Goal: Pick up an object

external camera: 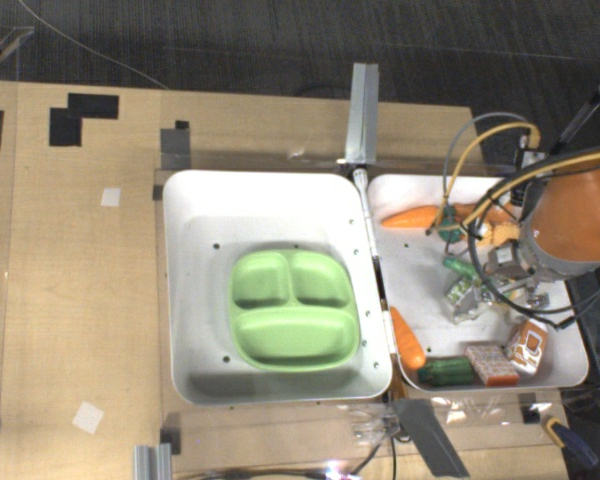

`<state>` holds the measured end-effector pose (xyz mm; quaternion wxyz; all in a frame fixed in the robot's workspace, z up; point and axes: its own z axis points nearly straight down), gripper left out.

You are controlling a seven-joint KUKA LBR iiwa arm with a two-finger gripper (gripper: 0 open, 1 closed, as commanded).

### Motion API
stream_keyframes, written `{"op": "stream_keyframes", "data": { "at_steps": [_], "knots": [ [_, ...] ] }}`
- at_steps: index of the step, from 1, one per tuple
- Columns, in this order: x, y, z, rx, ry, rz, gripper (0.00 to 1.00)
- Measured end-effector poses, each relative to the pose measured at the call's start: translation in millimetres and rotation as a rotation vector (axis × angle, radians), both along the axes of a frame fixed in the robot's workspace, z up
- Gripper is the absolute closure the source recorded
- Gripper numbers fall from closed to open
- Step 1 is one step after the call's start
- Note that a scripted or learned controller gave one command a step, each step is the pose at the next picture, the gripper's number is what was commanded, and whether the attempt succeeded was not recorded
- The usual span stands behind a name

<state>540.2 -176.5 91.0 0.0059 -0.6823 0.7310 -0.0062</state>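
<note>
My gripper [466,296] hangs low over the middle of the right bin [420,268], below the grey wrist and its orange band [578,216]. Cables partly hide it. An orange carrot [412,218] lies at the bin's far left, well away from the gripper. A second carrot [408,338] lies by the left wall near the front. Along the front edge are a dark green cucumber [447,371], a reddish box [492,364] and an orange-and-white carton [526,346]. A small green item [458,265] sits just above the gripper. I see nothing held.
The left bin [195,268] holds a light green divided plate [295,308]. A metal post [362,118] stands at the back between the bins. A yellowish lump [499,233] lies beside the wrist. Yellow and black cables [480,158] loop over the right bin's back.
</note>
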Motion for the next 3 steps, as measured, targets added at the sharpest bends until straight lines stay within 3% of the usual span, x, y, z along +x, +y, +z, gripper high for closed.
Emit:
{"op": "stream_keyframes", "data": {
  "at_steps": [1, 2, 3],
  "knots": [
    [42.8, 32.0, -0.5, -0.003, 0.003, 0.246, 0.0],
    [45.9, 33.9, 13.1, -0.001, -0.007, 0.242, 1.0],
    [132.0, 18.4, 111.8, -0.001, 0.0, 0.183, 1.0]
  ]
}}
